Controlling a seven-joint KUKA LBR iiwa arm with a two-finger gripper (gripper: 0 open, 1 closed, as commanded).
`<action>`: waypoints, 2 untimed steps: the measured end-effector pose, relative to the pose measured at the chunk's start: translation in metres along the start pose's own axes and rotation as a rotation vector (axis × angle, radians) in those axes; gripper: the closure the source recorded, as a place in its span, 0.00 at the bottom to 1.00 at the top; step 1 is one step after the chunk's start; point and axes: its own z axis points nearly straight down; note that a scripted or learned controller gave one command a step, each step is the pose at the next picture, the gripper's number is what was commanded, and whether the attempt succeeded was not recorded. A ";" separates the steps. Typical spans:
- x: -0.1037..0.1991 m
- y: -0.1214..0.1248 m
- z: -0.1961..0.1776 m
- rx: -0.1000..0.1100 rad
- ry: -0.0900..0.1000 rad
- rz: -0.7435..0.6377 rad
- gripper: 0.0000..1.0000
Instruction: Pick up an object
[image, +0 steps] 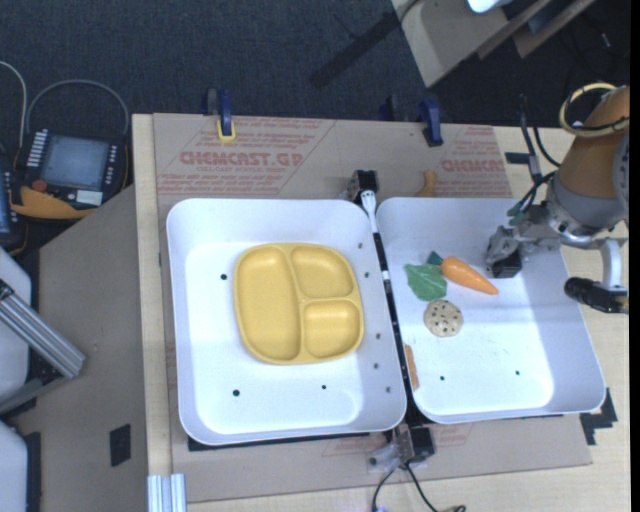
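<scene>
The toy carrot (468, 276) lies just left of the gripper (503, 262), long axis pointing toward it; whether the jaws are apart, I cannot tell.

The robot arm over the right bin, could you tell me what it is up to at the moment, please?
The arm reaches in from the right, and its gripper sits low in the right bin, just beside the orange tip of the toy carrot. Nothing is visibly held. A cookie lies just below the carrot. The left bin holds a yellow divided plate, untouched.
</scene>
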 end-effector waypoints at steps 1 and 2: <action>-0.003 0.003 -0.065 -0.006 -0.004 0.003 1.00; 0.000 0.012 -0.127 -0.007 -0.004 0.002 1.00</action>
